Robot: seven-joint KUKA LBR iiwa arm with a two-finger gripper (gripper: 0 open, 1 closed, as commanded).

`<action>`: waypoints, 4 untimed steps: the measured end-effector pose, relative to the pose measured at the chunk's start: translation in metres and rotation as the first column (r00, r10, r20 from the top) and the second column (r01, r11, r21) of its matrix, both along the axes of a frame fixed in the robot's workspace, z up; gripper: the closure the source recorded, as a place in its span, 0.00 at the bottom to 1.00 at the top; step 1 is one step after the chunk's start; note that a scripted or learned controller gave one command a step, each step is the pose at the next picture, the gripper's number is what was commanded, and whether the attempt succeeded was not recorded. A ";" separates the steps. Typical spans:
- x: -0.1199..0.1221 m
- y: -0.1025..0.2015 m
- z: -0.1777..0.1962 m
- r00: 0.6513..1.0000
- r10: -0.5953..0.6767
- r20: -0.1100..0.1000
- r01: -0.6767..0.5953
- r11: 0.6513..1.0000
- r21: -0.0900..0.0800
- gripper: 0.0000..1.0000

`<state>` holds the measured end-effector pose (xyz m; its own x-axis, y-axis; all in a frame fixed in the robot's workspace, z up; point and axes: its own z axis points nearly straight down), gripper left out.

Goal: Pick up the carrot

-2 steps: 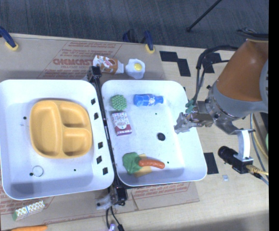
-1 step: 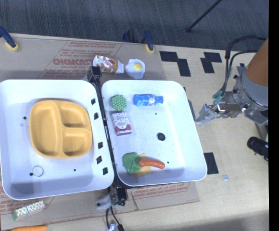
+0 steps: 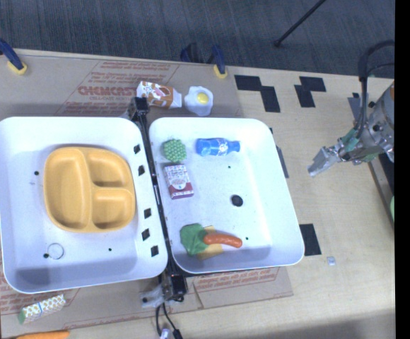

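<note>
My tool [image 3: 325,162] hangs over the counter [image 3: 332,210], right of the bins; I cannot tell its state. The carrot [image 3: 223,240] lies in the right bin [image 3: 279,189], near the front, touching some green leaves [image 3: 191,236]. I should come straight down over the orange middle.

A single camera is fixed above the bench [image 3: 332,288] and looks down on it at a slant, from far enough off to take in both white bins whole along with the floor beyond the bench's far edge. The gripper [image 3: 323,162] sits at mid-height near the view's right side; from it the right bin [image 3: 279,182] lies just to the view's left, and the left bin [image 3: 7,189] well beyond that.
</note>
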<state>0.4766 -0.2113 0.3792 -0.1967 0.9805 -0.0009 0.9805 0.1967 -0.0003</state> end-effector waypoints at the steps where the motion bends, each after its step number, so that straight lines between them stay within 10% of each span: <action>1: 0.000 0.000 -0.058 0.995 0.098 -0.002 -0.098 0.995 0.001 1.00; 2: 0.000 0.000 -0.019 0.827 0.562 0.000 -0.562 0.827 -0.001 1.00; 3: 0.000 0.000 -0.036 0.498 0.867 -0.001 -0.867 0.498 0.001 1.00; 4: 0.000 0.000 -0.074 0.344 0.939 0.000 -0.939 0.344 0.001 1.00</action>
<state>0.4770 -0.2108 0.3050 -0.9883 0.1527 0.0003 0.1527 0.9883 -0.0004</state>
